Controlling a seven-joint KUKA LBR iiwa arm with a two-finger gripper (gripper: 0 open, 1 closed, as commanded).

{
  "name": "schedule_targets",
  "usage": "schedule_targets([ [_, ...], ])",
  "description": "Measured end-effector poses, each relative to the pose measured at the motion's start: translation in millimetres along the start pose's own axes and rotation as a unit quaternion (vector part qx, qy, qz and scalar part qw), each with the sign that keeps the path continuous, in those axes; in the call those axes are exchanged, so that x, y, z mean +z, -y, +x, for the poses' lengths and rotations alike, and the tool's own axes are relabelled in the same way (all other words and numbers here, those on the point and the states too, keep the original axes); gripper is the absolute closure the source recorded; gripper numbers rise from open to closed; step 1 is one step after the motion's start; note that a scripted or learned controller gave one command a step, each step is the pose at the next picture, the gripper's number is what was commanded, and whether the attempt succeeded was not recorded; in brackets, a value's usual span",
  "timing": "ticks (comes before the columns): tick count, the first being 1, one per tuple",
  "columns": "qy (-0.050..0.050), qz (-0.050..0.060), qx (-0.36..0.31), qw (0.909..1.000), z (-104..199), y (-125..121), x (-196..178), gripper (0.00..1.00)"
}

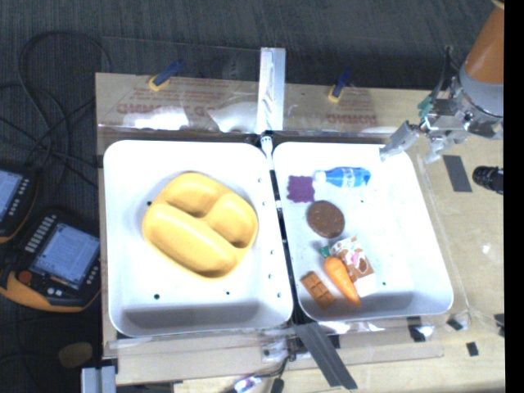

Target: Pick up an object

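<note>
Hovering off the right bin's [434, 244] far right corner, the gripper [413, 137] carries nothing and we cannot tell its finger state, while candidate objects, blue bottle [342, 176], brown disc [325, 218], carrot [342, 279], lie clustered along that bin's left side, presumably awaiting descent.

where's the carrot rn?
The carrot lies in the right bin, near its front edge, between the brown block and the snack packet, below the brown disc.

The bread [200, 224] lay in the left bin [131, 301]. The bottle [342, 176], cookie [326, 218] and carrot [342, 280] lay in the right bin [417, 260].
</note>
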State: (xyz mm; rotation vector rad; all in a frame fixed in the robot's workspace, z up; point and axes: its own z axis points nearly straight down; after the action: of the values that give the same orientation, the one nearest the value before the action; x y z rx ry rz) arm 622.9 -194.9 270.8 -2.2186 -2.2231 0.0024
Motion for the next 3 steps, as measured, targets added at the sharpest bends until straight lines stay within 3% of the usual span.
schedule_targets([
  [1,-0.001,0.001,-0.027,0.9996,10.6,91.2,118.7,0.0],
  [2,0.002,-0.007,-0.055,0.9985,71.7,74.5,181.4,0.0],
  [3,0.002,-0.006,-0.066,0.9978,95.8,1.7,181.8,0.0],
])
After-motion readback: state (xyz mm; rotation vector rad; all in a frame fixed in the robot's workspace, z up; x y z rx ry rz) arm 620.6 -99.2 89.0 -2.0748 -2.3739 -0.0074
